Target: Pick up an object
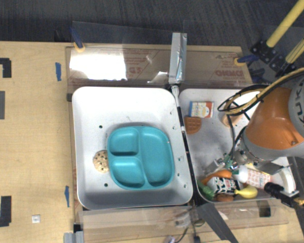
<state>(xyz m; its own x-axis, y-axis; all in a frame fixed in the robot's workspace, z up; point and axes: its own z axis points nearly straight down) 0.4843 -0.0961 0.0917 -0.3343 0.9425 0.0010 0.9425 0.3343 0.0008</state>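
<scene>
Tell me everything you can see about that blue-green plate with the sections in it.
The teal divided tray lies flat in the left white bin, near its middle and turned a little askew. It looks like smooth moulded plastic, rounded at the corners, with three compartments: two smaller ones on its left side, one long one on its right. All three look bare. A small speckled cookie sits against its left edge. The tray's far rim casts a dark shadow on the bin floor.
</scene>
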